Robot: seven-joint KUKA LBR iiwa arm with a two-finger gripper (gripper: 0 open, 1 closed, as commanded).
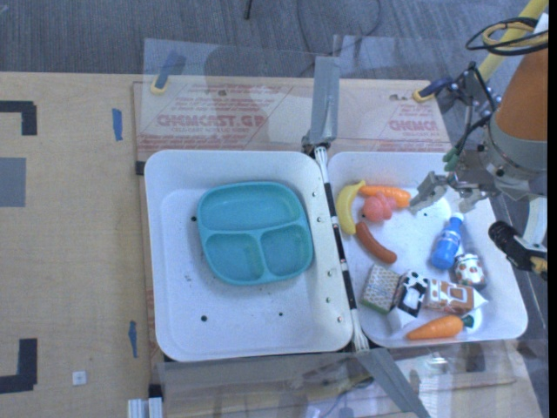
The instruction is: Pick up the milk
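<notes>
- The milk [412, 293], which I take to be the small black-and-white cow-patterned carton, lies on the floor of the right bin [513, 320], near its front edge, untouched so far
- It sits wedged between a speckled green-grey block [380, 288] on its left and an orange-and-white carton [452, 297] on its right, with a carrot [435, 327] just in front; it appears to touch both neighbours
- Nothing of the pick is done yet, judging by how things lie: approach, descent, closing and lift all remain
- The gripper [448, 190] hangs over the back part of the right bin, well apart from the milk, above the bare floor near a blue bottle [446, 244]
- Its two fingers are spread apart, with nothing between them
- The arm comes in from the right, its orange band [526, 94] high at the edge, the wrist tilted down toward the bin
- To reach the milk it would likely need to travel toward the front of the bin and come down in a tight gap, so nudging the neighbours is a real risk
- The left bin [165, 259] holds a teal divided plate [254, 232], which plays no part here
</notes>
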